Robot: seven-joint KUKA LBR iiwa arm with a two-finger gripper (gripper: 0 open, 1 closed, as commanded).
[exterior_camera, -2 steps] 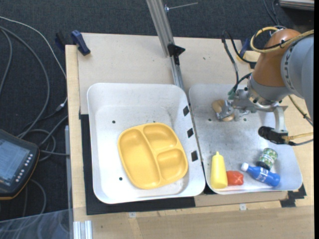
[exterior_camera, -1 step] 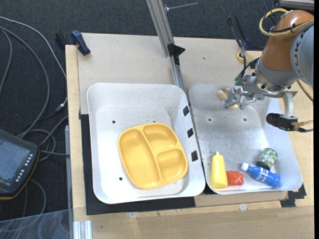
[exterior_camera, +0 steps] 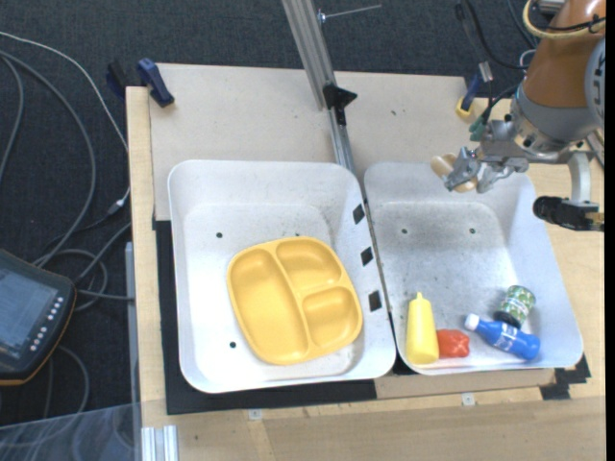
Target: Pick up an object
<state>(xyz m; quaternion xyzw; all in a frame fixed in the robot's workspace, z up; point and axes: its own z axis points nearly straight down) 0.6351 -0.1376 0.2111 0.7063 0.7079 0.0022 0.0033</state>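
My gripper (exterior_camera: 468,172) hangs over the back rim of the right bin (exterior_camera: 452,248), with the orange-banded arm (exterior_camera: 567,56) reaching in from the upper right. A small tan object (exterior_camera: 445,167) shows between and just left of its fingers, and the gripper is shut on it. Along the right bin's front edge lie a yellow squeeze bottle (exterior_camera: 420,329), a small red object (exterior_camera: 454,344), a blue bottle with a white cap (exterior_camera: 504,337) and a green-and-white can (exterior_camera: 515,303). All of them lie well in front of the gripper.
The left bin (exterior_camera: 207,209) holds a yellow divided plate (exterior_camera: 293,299). A metal pole (exterior_camera: 312,36) slants up from the gap between the bins. Blue clamps (exterior_camera: 154,80) grip the bench's back edge. A tablet (exterior_camera: 29,315) and cables lie off the bench at left.
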